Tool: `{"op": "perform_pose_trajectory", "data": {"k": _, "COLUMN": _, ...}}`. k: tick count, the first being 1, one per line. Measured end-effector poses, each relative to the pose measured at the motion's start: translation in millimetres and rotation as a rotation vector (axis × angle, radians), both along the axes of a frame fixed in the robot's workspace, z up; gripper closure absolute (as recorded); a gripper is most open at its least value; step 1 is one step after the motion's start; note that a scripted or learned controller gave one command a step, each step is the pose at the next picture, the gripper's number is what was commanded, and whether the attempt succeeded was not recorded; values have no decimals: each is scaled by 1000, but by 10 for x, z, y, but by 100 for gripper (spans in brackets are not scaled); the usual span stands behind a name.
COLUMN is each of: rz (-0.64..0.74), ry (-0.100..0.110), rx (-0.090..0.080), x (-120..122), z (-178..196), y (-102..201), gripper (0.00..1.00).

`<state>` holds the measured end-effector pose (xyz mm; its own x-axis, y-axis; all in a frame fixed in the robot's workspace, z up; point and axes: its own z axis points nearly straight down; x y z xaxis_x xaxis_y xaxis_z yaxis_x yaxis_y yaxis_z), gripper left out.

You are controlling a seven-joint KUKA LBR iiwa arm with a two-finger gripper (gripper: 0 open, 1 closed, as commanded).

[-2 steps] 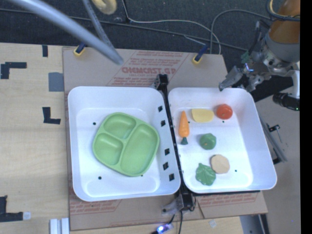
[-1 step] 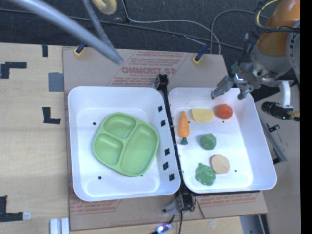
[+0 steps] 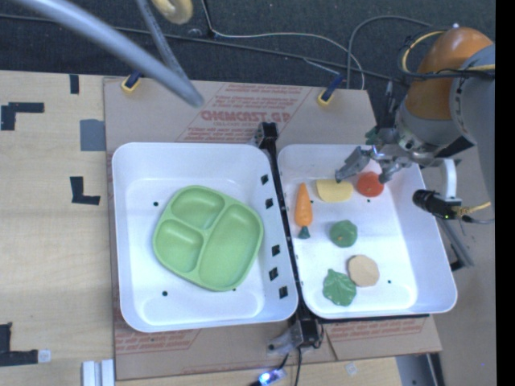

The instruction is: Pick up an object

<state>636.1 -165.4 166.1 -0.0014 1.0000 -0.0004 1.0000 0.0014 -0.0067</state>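
The gripper hung over the right bin, up at its 1 o'clock corner, with the arm coming in from 3 o'clock. Its fingers were spread a little, one grey finger slanting down toward 8 o'clock, and nothing sat between them. Just below, the tomato lay round and red, with no long axis to speak of, touching or nearly touching the fingertips; I could not tell which. Right beside it at 9 o'clock lay the yellow piece, long axis running 9 to 3. Further toward 9 o'clock, by the bin's left wall, the carrot lay with its long axis 12 to 6, green top pointing to 6. Below those sat a green pepper, a tan round piece and a leafy green piece, all well apart from the fingers. Only the yellow piece crowded the tomato. In the left bin a green divided plate lay tilted, long axis running 10 to 4
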Motion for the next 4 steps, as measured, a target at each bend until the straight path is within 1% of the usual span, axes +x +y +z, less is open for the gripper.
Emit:
{"op": "perform_pose_trajectory", "data": {"k": 1, "rz": 0, "ry": -1, "rx": 0, "x": -56, "z": -451, "y": -20, "gripper": 0}}
{"op": "perform_pose_trajectory", "data": {"k": 2, "rz": 2, "ry": -5, "rx": -1, "x": -43, "z": -321, "y": -15, "gripper": 100}}
{"op": "perform_pose_trajectory", "data": {"k": 3, "rz": 0, "ry": -9, "rx": 0, "x": -103, "z": 129, "y": 2, "gripper": 100}}
{"op": "perform_pose_trajectory", "data": {"k": 4, "rz": 1, "ry": -11, "rx": 0, "x": -81, "z": 599, "y": 90, "gripper": 100}}
